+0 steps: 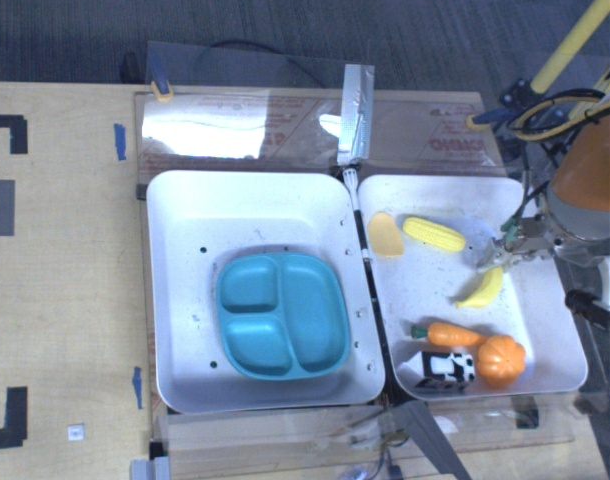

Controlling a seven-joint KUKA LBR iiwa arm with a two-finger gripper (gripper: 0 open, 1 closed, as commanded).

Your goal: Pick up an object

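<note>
Two white bins: left bin (180,298) with one blue divided tray (283,313); right bin (545,313) with six toys, one each: pumpkin (500,360), carrot (452,335), corn cob (433,233), banana (482,288), cow (447,367), pale slice (385,235). Gripper (505,244) at banana's upper end (open or closed: cannot tell). Likely light, hard, slippery; best pinched across its narrow middle.
</note>
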